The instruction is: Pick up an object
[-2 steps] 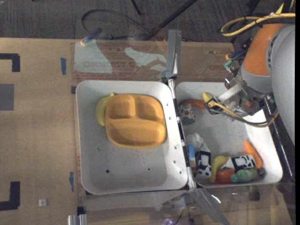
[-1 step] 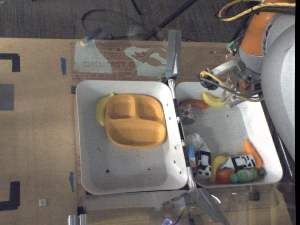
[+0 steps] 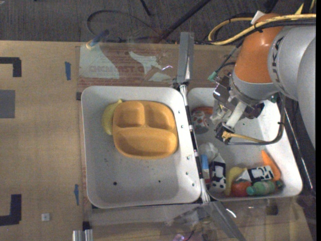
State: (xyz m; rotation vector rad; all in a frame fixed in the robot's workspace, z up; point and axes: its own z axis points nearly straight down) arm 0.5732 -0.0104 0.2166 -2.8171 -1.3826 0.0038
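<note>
in the camera view, the gripper is seen over the far half of the right bin, close to its left wall and just beside a round red and white ball. whether it is spread or closed can not be judged. a carrot, a green bottle and a yellow toy are piled at the near edge of this bin. an orange plate is laid in the left bin, partly over a banana.
</note>
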